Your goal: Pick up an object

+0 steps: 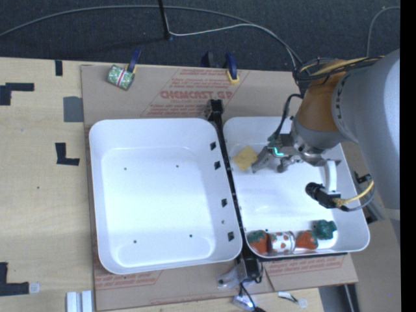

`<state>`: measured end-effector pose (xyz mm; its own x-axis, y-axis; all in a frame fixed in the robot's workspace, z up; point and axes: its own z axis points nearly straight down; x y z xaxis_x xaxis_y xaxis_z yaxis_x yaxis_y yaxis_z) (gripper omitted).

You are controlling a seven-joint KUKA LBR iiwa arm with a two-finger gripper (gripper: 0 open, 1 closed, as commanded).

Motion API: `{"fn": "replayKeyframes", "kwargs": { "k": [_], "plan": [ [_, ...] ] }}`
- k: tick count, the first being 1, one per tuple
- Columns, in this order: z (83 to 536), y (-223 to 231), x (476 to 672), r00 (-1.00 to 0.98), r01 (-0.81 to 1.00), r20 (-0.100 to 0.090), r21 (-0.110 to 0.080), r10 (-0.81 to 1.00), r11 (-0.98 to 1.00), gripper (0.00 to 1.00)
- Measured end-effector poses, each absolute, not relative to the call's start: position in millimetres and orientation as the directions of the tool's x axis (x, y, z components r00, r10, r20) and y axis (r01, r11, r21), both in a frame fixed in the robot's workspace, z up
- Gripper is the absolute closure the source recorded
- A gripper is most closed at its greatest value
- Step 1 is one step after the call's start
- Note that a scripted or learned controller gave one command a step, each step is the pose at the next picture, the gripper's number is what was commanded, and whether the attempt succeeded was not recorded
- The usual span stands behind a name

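In the right bin [296,200] a pale yellow block [245,157] lies near the back left, by the divider. My gripper [272,162] hangs over the bin just right of the block, its dark fingers pointing down and left, apart from the block. Along the bin's front wall sit a red and green piece [259,240], a red-and-white can [281,242], an orange-red piece [307,240] and a green toy [324,228]. Nothing shows between the fingers.
The left bin [159,194] stands beside it, split off by a black divider [225,174] with clips. A small green-and-white box [121,77] lies on the cardboard at the back left. The arm's grey body and orange band [318,106] fill the right side.
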<state>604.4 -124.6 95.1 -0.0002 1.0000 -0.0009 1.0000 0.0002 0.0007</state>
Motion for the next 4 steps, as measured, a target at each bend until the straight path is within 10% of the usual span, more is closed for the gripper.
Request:
{"fn": "replayKeyframes", "kwargs": {
  "k": [1,2,4],
  "plan": [
    [86,-159,666.4,0.000,1.000,0.000,0.002,1.000,0.000,0.00],
    [167,-143,632.6,-0.001,1.000,-0.001,0.006,1.000,0.001,0.00],
    [82,-98,636.2,-0.003,1.000,0.000,-0.003,1.000,0.003,0.00]
  ]
}}
